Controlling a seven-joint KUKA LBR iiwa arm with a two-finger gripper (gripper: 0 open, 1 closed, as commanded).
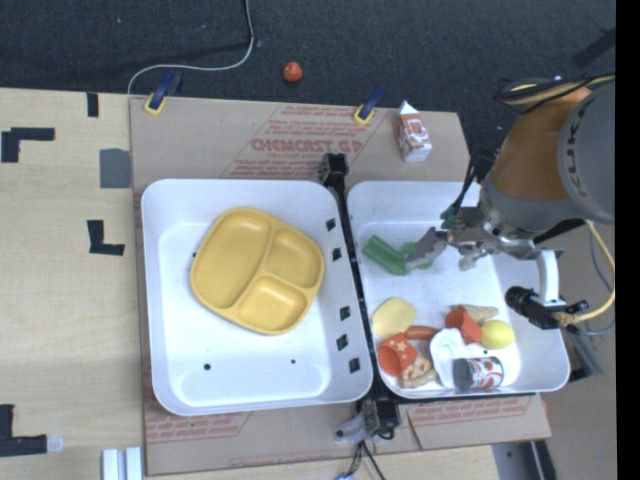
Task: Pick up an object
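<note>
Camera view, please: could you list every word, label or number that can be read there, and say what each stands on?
"CHEMCAST GP", in red, mirrored, on the brown board under the bins; it repeats fainter along the board's edges.
Small carton behind the right bin: red and white print, too small to read.
Can in the right bin: red and white label, too blurred to read.
Yellow tray in the left bin: no writing.

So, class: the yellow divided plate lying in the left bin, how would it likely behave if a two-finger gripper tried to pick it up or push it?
The yellow divided plate looks moulded and stiff, so it probably keeps its shape. It lies flat and wide in the left bin, so it should slide rather than roll or tip. Its low rim gives the gripper little to pinch; a grip may slip.
</note>
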